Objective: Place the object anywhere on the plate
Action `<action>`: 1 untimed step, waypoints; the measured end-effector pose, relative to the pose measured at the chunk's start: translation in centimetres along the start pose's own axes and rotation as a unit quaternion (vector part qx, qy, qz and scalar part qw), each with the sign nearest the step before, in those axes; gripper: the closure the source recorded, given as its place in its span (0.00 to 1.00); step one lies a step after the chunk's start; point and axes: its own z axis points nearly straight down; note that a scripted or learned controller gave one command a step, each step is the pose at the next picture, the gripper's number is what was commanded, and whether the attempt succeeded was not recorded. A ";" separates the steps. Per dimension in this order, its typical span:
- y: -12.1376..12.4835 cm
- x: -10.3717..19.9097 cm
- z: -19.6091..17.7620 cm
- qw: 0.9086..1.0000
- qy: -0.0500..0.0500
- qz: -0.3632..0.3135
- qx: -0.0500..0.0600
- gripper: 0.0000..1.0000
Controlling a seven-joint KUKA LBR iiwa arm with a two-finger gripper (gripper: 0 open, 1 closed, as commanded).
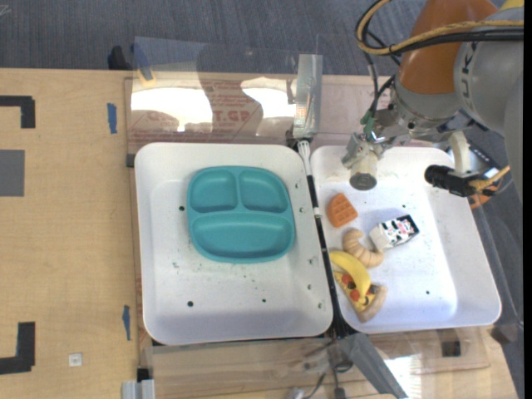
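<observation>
The main risk from here is a grab that comes away with nothing or with the wrong thing: the candidate objects lie bunched together along the left side of the right bin (465,298), where the orange piece (342,209), the tan toy (362,247), the banana (352,274) and the small black-and-white box (393,232) sit close enough, some touching, that a descent could nudge one aside or pinch two at once. A second risk is the ridge between the bins, near the middle of the frame, which a low carry toward the left could clip. The teal plate (241,214), divided into three compartments, rests in the left bin (166,289) and looks bare. The gripper (363,166) hangs over the upper left corner of the right bin, above and apart from the objects; seen from above at this slant, its tip reads as a grey blob, so how wide it stands cannot be told, and nothing visible appears to be held there.
</observation>
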 end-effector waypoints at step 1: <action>-2.8 9.6 0.0 0.993 0.001 -0.121 0.001 1.00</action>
